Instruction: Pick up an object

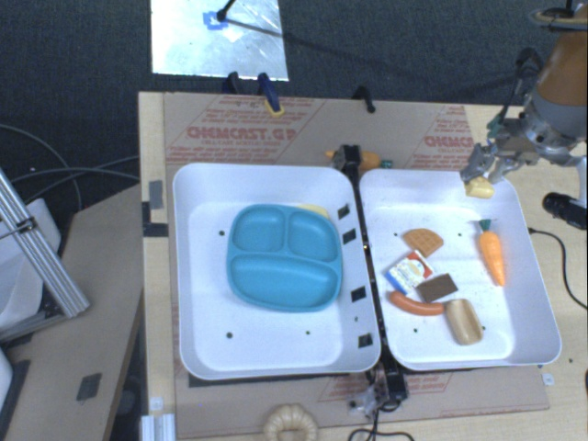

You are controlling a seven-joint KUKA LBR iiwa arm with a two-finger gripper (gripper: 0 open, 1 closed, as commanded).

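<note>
Nearest us, in the right-hand shallow white bin (533, 274), we saw a tan bread-roll-shaped toy (463, 321) touching the end of a red sausage-shaped toy (415, 304), with a dark brown chocolate-like slab (436, 287) and a small white-and-red printed packet (410, 271) just above them, a round brown waffle-like biscuit (423, 241) beyond, and an orange plastic carrot with a green top (493, 254) lying apart toward the right wall. The left-hand white bin (197, 246) bore a blue three-compartment plastic plate (285, 256). Farthest back, at the right bin's far corner, the grey two-finger gripper (484, 168) hung raised, and a small pale yellow chunk of toy food (480, 187) sat at its fingertips; we judged the fingers closed on it, though only its top seemed caught. That was our worry: so shallow a pinch could let the chunk slip or twist free as the arm rose. It might drop onto the rim and bounce out onto the bench.
</note>
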